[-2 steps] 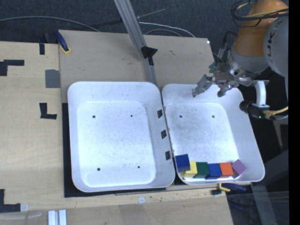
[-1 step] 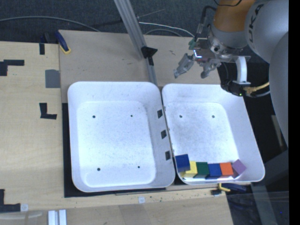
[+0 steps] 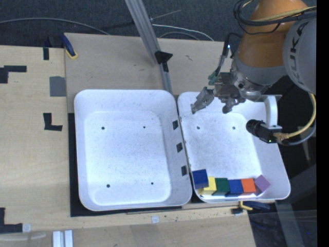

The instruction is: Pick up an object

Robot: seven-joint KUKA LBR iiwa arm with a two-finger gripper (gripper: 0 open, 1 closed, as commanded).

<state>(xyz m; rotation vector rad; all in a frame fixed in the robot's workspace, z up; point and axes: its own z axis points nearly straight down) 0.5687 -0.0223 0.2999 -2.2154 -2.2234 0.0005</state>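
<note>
**Blocks lined up along the near wall, pincer hanging above the far end**

The gripper point(image 3: 215, 103) hangs over the far end of the right bin point(image 3: 221, 143), its two fingers spread apart with nothing between them. It sits well away from anything it could pick, probably because it is poised high before a reach.

The blocks lie crowded against the near wall of that bin, most likely because the floor curves up there and catches them. From left to right: a blue block point(image 3: 200, 177), a yellow block point(image 3: 209, 186) partly under it, a green block point(image 3: 221, 184), a second blue block point(image 3: 235, 186), an orange block point(image 3: 248, 185) and a purple block point(image 3: 261, 182).

The row's long axis runs left to right along the wall. The purple block is turned cornerwise; the others sit roughly square to the wall. The left bin point(image 3: 126, 145) sits just beside.
</note>
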